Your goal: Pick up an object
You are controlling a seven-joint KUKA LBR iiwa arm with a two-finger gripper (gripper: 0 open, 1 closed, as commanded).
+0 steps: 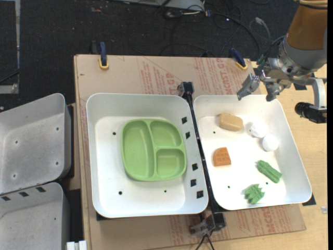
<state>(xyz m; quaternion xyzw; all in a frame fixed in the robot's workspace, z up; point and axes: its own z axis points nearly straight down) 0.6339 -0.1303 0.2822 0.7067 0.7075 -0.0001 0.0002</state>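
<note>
Dark floor with loose cables frames a brown board surface (140, 69) on which two shallow white bins sit side by side, clipped together along their shared edge. Blue-and-yellow clamps hold the board at its far edge.

From the overhead camera, the left bin (104, 119) holds a light green divided plate (154, 149), lying flat near the bin's middle, with three compartments facing up. The right bin (294, 155) carries several small objects, all apart from the plate. A tan block (230, 122) lies toward the far left part of that bin. Near it, closer to the camera, an orange waffle-textured piece (222, 157) rests flat. To the right of the tan block are two white rounded objects (263, 136), just beside each other. Further toward the near right, a green bean-like piece (269, 171) lies at a slant, and a second green, leafy-looking piece (254, 192) sits near the bin's near rim.

The arm reaches in from the upper right, its orange band visible above the wrist. Its end effector (258, 89) hangs over the far rim of the right bin, with two fingers spread apart and nothing between them. It is well apart from every object in the bin; the tan block is the closest.
</note>
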